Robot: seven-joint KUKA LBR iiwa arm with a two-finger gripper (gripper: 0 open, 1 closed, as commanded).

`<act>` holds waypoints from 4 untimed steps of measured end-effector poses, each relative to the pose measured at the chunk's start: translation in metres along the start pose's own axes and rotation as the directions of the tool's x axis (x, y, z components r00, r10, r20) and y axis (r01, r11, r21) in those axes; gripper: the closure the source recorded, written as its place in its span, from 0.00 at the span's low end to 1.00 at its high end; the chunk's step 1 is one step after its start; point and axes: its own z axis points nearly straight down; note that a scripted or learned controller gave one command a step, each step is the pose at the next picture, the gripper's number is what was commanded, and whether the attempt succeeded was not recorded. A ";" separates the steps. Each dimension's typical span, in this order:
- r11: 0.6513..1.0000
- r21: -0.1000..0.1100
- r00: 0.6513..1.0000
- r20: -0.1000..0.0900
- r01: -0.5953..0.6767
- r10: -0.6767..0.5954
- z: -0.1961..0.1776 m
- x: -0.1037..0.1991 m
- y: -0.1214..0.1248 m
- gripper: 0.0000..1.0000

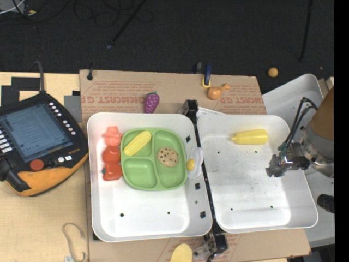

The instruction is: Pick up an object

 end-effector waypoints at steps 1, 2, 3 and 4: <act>1.000 0.001 1.000 -0.002 0.005 -0.005 -0.009 0.049 0.025 1.00; 1.000 0.005 1.000 -0.002 0.003 -0.003 0.012 0.090 0.042 1.00; 1.000 0.005 1.000 -0.001 0.001 -0.001 0.007 0.088 0.033 1.00; 1.000 0.003 1.000 0.000 0.000 0.000 0.012 0.088 0.041 1.00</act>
